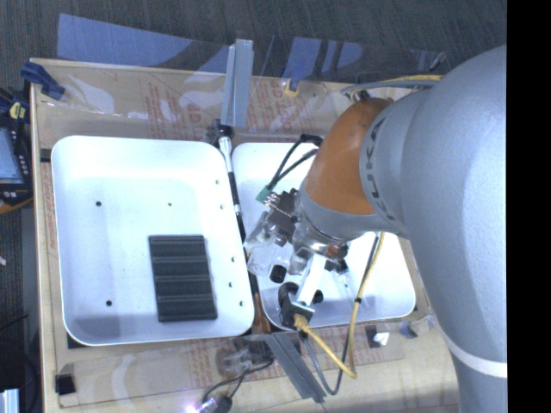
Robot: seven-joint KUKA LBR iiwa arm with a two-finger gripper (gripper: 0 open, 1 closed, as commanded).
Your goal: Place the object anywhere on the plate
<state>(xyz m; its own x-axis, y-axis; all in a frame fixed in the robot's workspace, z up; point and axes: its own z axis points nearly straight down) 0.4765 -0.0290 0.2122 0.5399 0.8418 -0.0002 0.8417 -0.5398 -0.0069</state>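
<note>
The arm (pixel 430 170) comes in from 3 o'clock and hangs low over the right bin (pixel 392 304), and its wrist covers most of that bin. The gripper (pixel 288 269) points toward 7 o'clock, near the wall between the bins. A dark ribbed plate (pixel 182 277) lies flat in the left bin (pixel 77 170), at about 5 o'clock from the bin's centre. The object cannot be made out.
</note>
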